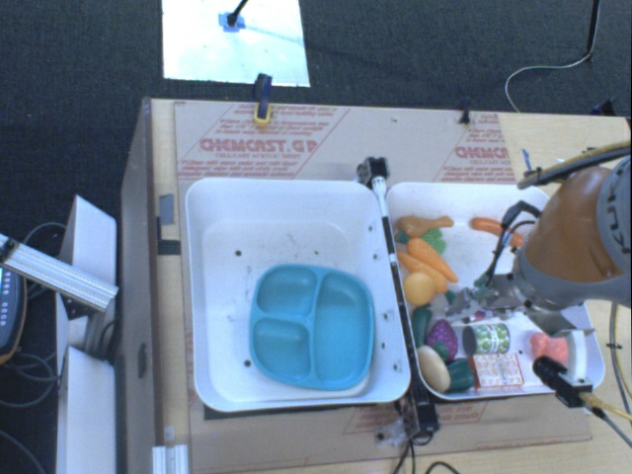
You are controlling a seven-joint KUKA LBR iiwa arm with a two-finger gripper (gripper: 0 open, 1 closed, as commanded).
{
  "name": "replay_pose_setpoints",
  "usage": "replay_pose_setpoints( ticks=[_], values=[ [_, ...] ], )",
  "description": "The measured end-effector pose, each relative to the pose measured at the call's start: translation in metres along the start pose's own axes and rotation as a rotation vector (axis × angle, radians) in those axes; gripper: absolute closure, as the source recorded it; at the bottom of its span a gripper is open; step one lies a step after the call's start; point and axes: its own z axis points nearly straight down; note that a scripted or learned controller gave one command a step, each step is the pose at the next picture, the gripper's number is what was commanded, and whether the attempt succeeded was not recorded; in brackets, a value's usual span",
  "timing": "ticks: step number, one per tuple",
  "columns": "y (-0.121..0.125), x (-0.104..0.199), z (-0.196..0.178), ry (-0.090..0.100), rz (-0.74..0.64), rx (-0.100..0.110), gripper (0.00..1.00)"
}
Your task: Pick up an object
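Dark carpet is surrounding your bench (296, 131), whose brown top is showing red "CHEMCAST GP" lettering, printed upside down, along the upper edge. Two white bins are sitting side by side on it. The left bin (227, 215), at centre frame, is holding a blue divided plate (313, 326). The right bin (464, 200) is holding toy food: orange carrots (428, 253), a yellow lemon-like piece (419, 288), a purple piece (441, 339), a small can (489, 339) with a green label, a red-printed card (497, 371) too small to read, and a pink piece (546, 346). Your arm (583, 235) is reaching in from the right, with the gripper (484, 299) hanging low over the right bin, just above the can. You cannot tell how its grip is set or whether it has anything.
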Motion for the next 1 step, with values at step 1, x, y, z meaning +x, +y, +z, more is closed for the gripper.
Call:
replay_pose_setpoints(
  ticks=[1],
  values=[
    [0.0815,0.0349,0.0188,0.001,-0.002,-0.001,0.0]
  ],
)
